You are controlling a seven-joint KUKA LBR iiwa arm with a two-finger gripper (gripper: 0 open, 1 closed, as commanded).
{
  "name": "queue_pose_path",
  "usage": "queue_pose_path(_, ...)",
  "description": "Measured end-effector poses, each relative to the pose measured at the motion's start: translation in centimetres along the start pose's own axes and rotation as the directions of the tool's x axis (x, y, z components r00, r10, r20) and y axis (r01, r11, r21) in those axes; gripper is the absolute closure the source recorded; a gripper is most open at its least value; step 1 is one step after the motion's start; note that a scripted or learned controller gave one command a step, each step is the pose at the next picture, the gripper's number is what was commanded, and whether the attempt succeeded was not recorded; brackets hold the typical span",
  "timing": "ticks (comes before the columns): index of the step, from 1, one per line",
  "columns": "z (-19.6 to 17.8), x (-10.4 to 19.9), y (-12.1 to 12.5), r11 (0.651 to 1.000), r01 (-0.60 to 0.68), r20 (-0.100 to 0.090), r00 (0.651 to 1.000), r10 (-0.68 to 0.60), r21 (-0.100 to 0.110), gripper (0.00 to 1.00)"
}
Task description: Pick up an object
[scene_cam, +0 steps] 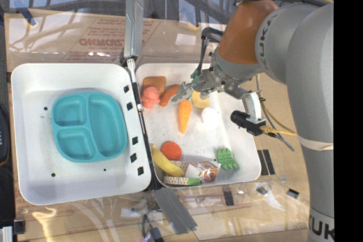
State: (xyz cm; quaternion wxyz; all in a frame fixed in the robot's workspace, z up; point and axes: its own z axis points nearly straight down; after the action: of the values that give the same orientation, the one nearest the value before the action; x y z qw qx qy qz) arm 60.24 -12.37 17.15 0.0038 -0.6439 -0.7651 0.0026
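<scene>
My gripper (190, 90) hangs over the back middle of the right bin (245, 147), coming down from the orange-banded wrist. Just below it lies an orange carrot (184, 115), pointing toward the front. A small orange-red piece (168, 94) lies just left of the gripper, and a yellow piece (200, 101) sits just right of it, partly under the wrist. Nothing shows as held.
The right bin also holds a brown block (154, 83), a pink item (150, 97), a white egg (210, 116), a red tomato (171, 150), a banana (165, 163), a green toy (226, 158) and a printed packet (201, 172). The left bin (28, 93) holds a teal divided plate (89, 126).
</scene>
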Motion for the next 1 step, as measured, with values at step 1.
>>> queue_pose_path(1, 8.16, -2.48, 0.50, 0.997, 0.081, 0.002, 0.997, -0.081, -0.006, 0.00)
